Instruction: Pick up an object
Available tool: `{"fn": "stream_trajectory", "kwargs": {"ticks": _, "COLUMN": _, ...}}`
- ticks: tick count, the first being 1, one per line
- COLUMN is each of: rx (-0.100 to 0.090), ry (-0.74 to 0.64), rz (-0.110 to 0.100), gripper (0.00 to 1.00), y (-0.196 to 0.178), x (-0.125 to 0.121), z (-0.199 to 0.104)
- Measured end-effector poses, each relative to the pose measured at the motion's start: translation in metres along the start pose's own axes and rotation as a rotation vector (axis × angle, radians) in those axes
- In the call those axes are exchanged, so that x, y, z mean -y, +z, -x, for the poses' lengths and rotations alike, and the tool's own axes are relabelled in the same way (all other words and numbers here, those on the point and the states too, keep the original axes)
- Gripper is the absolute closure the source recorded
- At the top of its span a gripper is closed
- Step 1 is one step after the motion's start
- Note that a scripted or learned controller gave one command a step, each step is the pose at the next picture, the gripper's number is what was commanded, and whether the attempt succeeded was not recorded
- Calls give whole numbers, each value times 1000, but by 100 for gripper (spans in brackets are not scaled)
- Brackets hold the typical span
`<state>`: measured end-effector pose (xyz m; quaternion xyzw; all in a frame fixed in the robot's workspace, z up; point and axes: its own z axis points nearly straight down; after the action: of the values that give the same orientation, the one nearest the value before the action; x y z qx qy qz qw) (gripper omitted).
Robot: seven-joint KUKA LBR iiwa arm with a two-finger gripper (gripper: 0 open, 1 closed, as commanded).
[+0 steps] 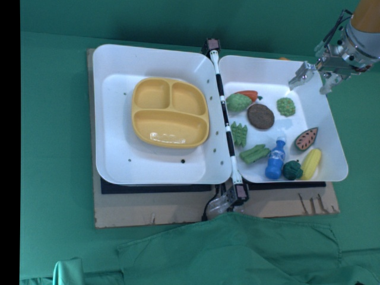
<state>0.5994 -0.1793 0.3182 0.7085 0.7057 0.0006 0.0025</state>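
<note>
1. Because two shallow bins share the bench, the layout reads as a sorting station: the left bin (119, 159) bears a yellow divided plate (171, 111), while the right bin (335, 159) holds all the small toy foods within the arm's reach from the right.
2. Since the arm (367, 10) enters high at the far right, its claw (314, 81) hangs over the far right corner of the right bin, fingers spread apart with nothing between them; that looks like a stance before a descent, not a grasp.
3. Among the candidates, the brown round patty (260, 116) lies to the left of and nearer than the claw, in the middle of the bin.
4. Closest to the claw is a small green leafy piece (286, 106), just left of and nearer than it.
5. Further off along the near wall lie the blue bottle (275, 161), a yellow corn cob (311, 162) and a watermelon slice (306, 139).
6. Smallest concern: the bottle, a dark green piece and the corn crowd together, so a pick there probably risks a slip.
</note>
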Motion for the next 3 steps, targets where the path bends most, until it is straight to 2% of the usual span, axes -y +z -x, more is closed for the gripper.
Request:
{"fn": "stream_trajectory", "kwargs": {"ticks": 1, "rx": -4, "ry": -2, "rz": -3, "gripper": 0, "y": -8, "x": 53, "z": -30}}
{"fn": "stream_trajectory", "kwargs": {"ticks": 2, "rx": 5, "ry": 2, "rz": 12, "gripper": 0, "y": -109, "x": 51, "z": 11}}
{"fn": "stream_trajectory", "kwargs": {"ticks": 3, "rx": 2, "ry": -3, "rz": 2, "gripper": 0, "y": -83, "x": -21, "z": 7}}
